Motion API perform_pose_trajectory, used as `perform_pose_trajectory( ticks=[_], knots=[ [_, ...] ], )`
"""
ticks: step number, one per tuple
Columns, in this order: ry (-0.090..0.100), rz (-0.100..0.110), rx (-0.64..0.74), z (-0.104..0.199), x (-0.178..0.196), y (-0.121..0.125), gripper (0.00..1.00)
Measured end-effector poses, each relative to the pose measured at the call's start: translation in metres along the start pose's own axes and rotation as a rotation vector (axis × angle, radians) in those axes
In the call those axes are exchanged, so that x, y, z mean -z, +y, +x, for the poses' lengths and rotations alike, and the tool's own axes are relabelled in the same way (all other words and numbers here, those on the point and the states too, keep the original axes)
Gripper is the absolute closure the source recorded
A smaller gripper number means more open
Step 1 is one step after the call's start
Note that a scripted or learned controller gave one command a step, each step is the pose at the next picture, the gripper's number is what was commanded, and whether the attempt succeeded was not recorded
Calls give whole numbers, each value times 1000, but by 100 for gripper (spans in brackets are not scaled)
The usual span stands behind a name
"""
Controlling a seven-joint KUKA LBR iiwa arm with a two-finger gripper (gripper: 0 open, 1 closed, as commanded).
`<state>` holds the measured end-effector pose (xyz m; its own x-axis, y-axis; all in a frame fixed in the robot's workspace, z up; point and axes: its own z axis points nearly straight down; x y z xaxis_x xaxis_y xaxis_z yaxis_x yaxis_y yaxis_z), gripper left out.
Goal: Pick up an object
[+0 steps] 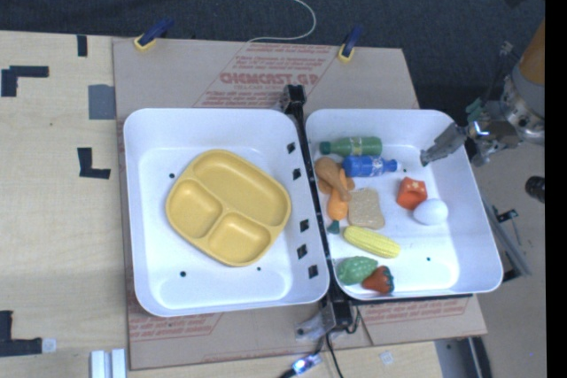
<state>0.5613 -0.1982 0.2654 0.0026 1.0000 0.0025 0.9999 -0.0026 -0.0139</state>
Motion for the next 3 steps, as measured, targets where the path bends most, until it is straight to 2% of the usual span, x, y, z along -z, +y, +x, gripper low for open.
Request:
perform_pose_trajectory(
  ticks=[1, 3],
  knots=[
    [-2, -12, 4, 1, 7, 2, 0],
    [-2, -7, 4, -3, -121, 0, 0]
  ],
)
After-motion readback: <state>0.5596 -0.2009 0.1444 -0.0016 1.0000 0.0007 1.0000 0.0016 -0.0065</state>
